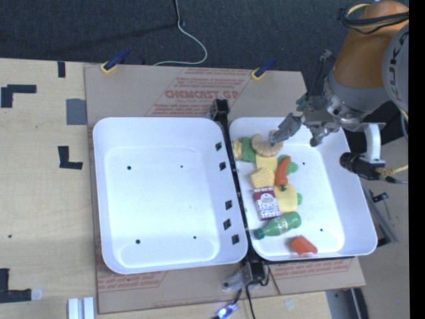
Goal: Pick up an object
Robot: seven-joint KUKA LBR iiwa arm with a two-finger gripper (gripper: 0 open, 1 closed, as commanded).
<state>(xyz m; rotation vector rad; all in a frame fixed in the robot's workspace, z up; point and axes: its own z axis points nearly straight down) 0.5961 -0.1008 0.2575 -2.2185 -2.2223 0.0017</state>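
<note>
Grey fingers of the gripper (pixel 299 133) hang spread and empty over the right bin (pixel 335 234) — one tip just above a tan piece (pixel 266 149). Beside that piece: green toy (pixel 244 149), carrot (pixel 283 170), green bottle (pixel 279 224) nearer the front.

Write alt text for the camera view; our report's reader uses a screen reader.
A grey and orange robot arm reaches from the right, its tool over a pile of toy food in the right white bin. The pile includes a green bottle and an orange carrot. The left bin sits beside it.
</note>
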